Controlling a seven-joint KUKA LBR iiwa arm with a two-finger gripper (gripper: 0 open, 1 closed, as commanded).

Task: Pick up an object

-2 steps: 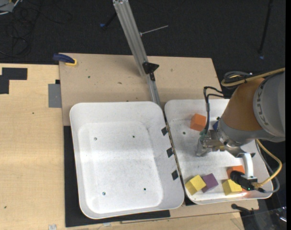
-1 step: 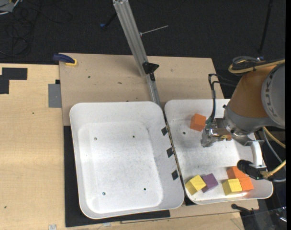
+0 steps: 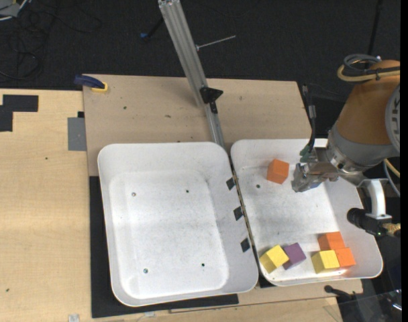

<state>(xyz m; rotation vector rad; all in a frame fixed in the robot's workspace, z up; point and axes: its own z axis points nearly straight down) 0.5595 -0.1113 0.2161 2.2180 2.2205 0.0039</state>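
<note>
Claw [image 3: 304, 180] hovers beside orange cube [image 3: 278, 171]; no legible writing.

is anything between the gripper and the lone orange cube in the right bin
Nothing visible. The gripper hangs just to the right of the orange cube, with bare white floor of the right bin between them. The other blocks lie clustered at the bin's near edge.

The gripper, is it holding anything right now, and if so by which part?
Nothing is seen held. The gripper hangs over the right bin, apart from the orange cube on its left; no object shows between its fingers.
</note>
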